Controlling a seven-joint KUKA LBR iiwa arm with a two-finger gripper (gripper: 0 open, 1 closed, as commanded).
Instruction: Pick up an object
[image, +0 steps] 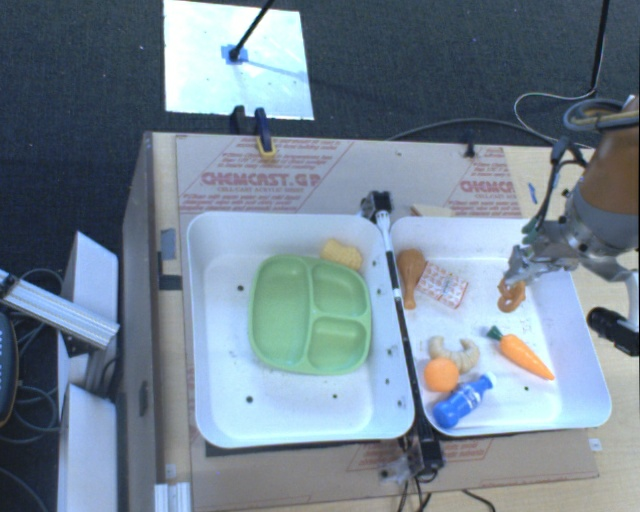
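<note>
Lowest in the right bin (590, 400) lies a blue bottle (463, 400), beside an orange ball (441, 375); the gripper (516, 285) clasps a brown pretzel (512, 296).

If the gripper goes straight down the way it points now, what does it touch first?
Most likely the small brown pretzel-shaped piece, right under the gripper in the right bin; whether they already touch is unclear.

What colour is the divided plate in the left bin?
Light green divided plate, seen in the camera view.
</note>
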